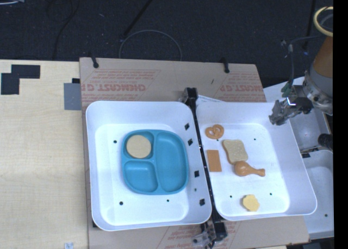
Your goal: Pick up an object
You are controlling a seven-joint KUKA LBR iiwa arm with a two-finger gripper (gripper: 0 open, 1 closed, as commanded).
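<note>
Cardboard sheet (163, 82) under both bins reads, inverted, "CHEMCRZT"; gripper (280, 113) at right edge, jaw state indiscernible.

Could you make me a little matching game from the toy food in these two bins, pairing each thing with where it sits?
Things:
1. round cracker
2. pretzel
3. drumstick
4. yellow chunk

Places:
A. right bin, far left corner
B. right bin, near edge
C. on the blue tray in the left bin
D. right bin, just in front of the bread slice

Pairs: 1-C, 2-A, 3-D, 4-B
</note>
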